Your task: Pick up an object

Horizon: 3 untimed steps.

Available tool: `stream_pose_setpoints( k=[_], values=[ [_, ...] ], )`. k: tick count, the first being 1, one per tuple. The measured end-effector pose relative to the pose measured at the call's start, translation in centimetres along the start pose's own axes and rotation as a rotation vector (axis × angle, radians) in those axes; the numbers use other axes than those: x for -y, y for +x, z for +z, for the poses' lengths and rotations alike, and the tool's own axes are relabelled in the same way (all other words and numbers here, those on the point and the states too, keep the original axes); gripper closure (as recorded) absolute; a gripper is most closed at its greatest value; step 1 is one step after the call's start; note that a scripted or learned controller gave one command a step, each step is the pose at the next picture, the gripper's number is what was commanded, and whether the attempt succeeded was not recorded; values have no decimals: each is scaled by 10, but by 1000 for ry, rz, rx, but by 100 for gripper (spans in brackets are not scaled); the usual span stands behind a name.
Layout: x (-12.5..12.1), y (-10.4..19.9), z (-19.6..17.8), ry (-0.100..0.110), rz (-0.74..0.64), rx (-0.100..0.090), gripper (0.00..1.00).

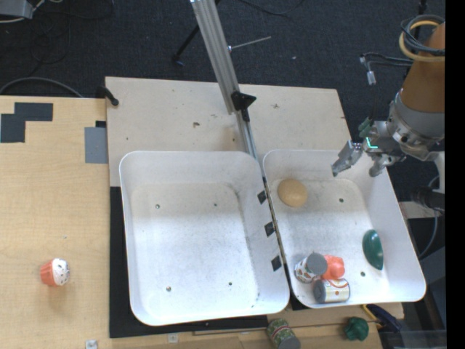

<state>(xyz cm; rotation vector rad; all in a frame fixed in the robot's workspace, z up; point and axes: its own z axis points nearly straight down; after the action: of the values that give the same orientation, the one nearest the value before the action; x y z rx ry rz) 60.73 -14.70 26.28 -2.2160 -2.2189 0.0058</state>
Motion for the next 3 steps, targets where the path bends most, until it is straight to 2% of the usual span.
stream_pose_setpoints(
  k=[1,3],
  values=[
    [-1,0,-2,-4,0,1,0],
    [15,-7,103,2,2,-1,0]
  ],
)
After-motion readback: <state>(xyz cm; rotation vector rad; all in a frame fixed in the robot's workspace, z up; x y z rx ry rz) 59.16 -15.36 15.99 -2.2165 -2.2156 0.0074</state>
